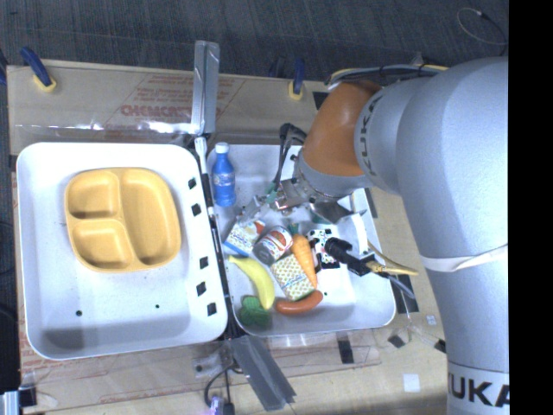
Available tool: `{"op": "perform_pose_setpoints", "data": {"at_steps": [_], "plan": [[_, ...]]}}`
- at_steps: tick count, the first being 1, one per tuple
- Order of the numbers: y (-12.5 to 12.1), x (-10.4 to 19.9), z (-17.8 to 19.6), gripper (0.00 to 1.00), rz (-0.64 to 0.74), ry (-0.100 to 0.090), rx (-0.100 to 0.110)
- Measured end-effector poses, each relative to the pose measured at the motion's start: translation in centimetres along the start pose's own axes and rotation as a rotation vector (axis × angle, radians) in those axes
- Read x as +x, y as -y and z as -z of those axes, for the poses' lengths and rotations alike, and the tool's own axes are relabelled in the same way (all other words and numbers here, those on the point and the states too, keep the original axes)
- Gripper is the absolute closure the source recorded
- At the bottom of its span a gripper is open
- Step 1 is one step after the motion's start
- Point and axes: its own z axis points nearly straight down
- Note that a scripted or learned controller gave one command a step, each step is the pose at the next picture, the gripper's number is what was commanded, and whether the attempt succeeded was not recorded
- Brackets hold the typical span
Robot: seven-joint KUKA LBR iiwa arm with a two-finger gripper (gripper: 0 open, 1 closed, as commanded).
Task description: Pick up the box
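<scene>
Gripper (278, 199) (fingers seemingly hidden) hangs near the box (243, 236).

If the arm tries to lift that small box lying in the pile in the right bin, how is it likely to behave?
The box looks like a small printed carton, so probably light and stiff enough to pinch, though thin walls might dent. It lies tilted against the can with the banana just below, so lifting or nudging it would likely disturb them. Its printed faces may be a bit slick.
</scene>
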Motion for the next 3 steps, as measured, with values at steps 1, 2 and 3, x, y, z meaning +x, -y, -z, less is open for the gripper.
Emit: {"op": "perform_pose_setpoints", "data": {"at_steps": [1,2,3], "plan": [[-1.1,1.0,-0.1,0.0,-0.288,0.001,0.003],[-1.2,1.2,1.0,1.0,-0.284,-0.003,0.001],[-3.2,5.3,10.4,1.0,-0.387,-0.002,0.012]]}}
